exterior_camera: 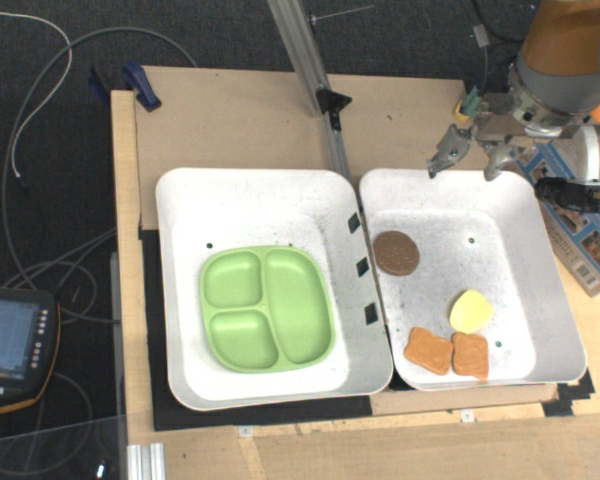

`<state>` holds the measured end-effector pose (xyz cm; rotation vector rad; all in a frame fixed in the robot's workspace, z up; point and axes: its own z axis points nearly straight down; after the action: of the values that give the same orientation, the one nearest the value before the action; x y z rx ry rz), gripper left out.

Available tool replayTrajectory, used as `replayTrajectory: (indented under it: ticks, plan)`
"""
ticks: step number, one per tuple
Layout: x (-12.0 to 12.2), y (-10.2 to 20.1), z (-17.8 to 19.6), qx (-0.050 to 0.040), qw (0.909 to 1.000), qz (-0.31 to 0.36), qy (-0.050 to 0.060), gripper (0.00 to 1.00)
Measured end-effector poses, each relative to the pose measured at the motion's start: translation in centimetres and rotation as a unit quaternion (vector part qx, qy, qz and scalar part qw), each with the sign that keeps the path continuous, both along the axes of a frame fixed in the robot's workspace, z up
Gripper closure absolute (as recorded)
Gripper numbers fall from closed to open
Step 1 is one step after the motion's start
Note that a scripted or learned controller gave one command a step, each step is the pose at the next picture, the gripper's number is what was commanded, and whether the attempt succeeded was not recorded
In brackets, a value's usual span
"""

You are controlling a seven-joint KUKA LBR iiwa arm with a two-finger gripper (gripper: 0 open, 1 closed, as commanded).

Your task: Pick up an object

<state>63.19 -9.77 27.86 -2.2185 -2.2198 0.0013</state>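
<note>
Gripper open, empty, above right bin's far edge; patty, yellow piece and nuggets inside.

Green tray, brown disc, yellow piece, speckled white bins.

tray in left bin, patty in right bin

Matt green plastic tray, speckled white bins, bare wooden bench
</note>
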Motion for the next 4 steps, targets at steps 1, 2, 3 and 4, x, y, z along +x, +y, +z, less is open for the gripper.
replayTrajectory:
  ticks: [1,2,3,4]
  plan:
    - [-4.3,1.8,1.2,0.0005,1.0000,0.001,0.000,0.00]
    - [-4.1,1.7,2.2,0.0002,1.0000,0.000,-0.002,1.00]
    - [-4.1,1.7,2.2,0.0002,1.0000,0.000,-0.001,0.00]
    - [-4.1,1.7,3.3,0.0002,1.0000,0.001,-0.003,1.00]
